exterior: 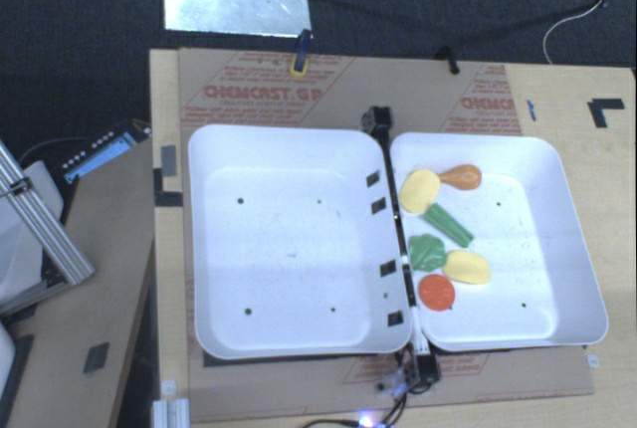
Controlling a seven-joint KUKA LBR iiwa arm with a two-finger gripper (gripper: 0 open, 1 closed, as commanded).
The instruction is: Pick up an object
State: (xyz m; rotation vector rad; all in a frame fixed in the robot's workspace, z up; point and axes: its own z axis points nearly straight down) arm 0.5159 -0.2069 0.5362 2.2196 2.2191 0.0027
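right bin [567, 217]: toy food bunched by the divider, yellow lemon-ish piece [419, 189], orange drumstick [463, 177], green veg [448, 224], red tomato [436, 293] | looked like light, hard, slick plastic, prob rolls easy | I'd have pinched the green veg across its narrow middle | gripper: couldn't tell, open or closed | left bin [289, 247] bare

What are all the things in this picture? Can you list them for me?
White bins: 2, side by side on the bench; left bin, right bin.
Orange-brown pear-shaped toy: 1, top of right bin.
Pale yellow round toy: 1, right bin, touching the pear-shaped one.
Green stick-shaped toy: 1, right bin, middle.
Green leafy toy: 1, right bin.
Yellow oval toy: 1, beside the leafy one.
Red round toy: 1, lowest in right bin.
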